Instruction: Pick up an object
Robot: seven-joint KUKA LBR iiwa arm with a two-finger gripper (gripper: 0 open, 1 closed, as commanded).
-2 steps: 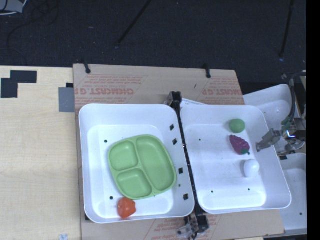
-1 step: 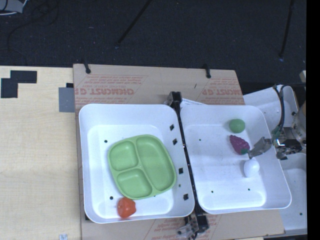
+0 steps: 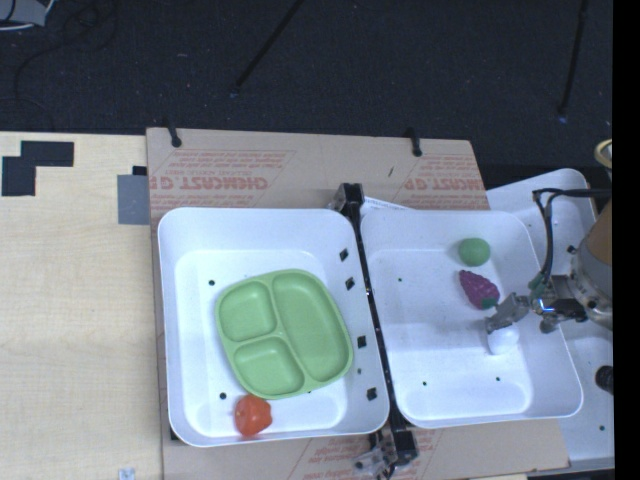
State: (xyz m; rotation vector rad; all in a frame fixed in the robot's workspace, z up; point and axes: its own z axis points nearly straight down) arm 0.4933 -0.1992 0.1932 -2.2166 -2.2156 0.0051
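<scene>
My gripper (image 3: 510,316) reaches into the right bin (image 3: 440,408) from its right side, low over the floor. Just below its tip lies a small white object (image 3: 502,342), touching or nearly touching it. A purple grape-like bunch (image 3: 479,288) lies a little to the upper left of the gripper. A green ball (image 3: 474,251) sits further back in the same bin. Nothing visibly hangs from the gripper.
The left bin (image 3: 190,268) holds a green divided plate (image 3: 285,333), and a red-orange object (image 3: 252,416) lies by that bin's front wall. A black clamp strip (image 3: 365,308) runs between the bins. Cables (image 3: 548,218) loop above the wrist at the right.
</scene>
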